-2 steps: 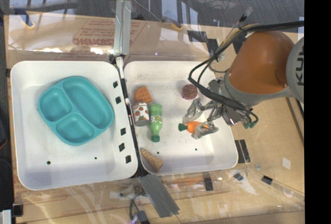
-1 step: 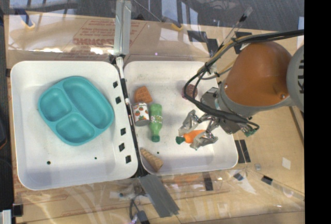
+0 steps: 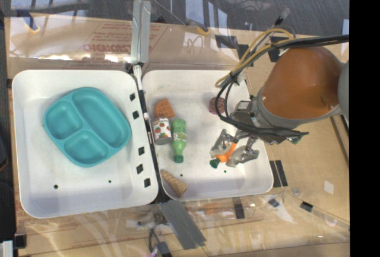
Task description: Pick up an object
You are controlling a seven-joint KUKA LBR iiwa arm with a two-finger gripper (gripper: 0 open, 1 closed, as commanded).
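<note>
From above, the gripper [image 3: 233,151] sat low in the right bin [image 3: 261,175], at about 4 o'clock, its metal fingers closed around a small orange carrot [image 3: 222,158] with a green tip. The grasp looked made; lifting remained. At 9 o'clock lay a glossy green bottle [image 3: 178,140], a printed can [image 3: 161,129] and ridged brown bread [image 3: 164,109]. The left bin [image 3: 29,190] bore a smooth teal tray [image 3: 86,126].

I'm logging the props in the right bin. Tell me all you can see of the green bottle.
The green bottle is a small toy, seemingly plastic, lying on its side on the right bin's floor near the divider. Its neck points toward the bin's near edge, its pale-labelled body away. A small can lies against its left side.
</note>
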